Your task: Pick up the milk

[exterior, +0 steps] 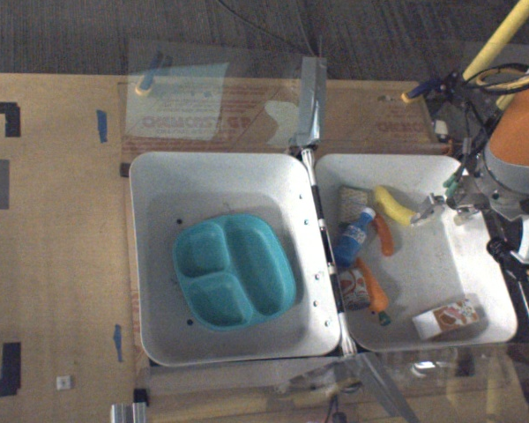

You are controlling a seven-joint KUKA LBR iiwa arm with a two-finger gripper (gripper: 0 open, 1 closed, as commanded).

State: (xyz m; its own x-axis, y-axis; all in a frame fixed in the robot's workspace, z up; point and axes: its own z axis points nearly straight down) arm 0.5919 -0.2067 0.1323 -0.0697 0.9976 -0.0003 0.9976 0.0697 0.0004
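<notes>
In the camera view, the gripper [434, 206] is seen above the right bin [502, 300], jaws apparently parted and holding nothing. The milk [448, 318] lies well below the jaws, near the front wall. Nothing has been grasped; approach, closing and lifting remain.

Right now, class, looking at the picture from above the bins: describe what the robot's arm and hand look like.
The arm is grey with a broad orange band above the wrist. Its hand is small, pale metallic and two-fingered. Dark cables loop around the wrist, beside a slanted yellow tube.
</notes>
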